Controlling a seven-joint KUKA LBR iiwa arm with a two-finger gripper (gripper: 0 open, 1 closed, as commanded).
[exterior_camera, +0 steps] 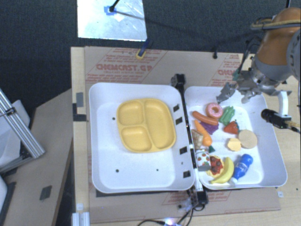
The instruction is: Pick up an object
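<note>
Camera view is showing the jaws (236, 94) hanging spread apart over the far end of the right bin (270, 140), two fingers splayed with nothing between them, though the slant is making the exact gap hard to judge. Just below them a pink donut (214, 110) is lying beside a green vegetable (227, 114), with a carrot (203, 129), a round biscuit (248, 139), a banana (225, 171) and a blue bottle (240, 166) crowding nearer. Further out, the left bin (106, 126) is carrying a yellow divided plate (143, 125) on the surface (56, 126). Nothing is lifted yet; choosing, closing and raising are all remaining.
</note>
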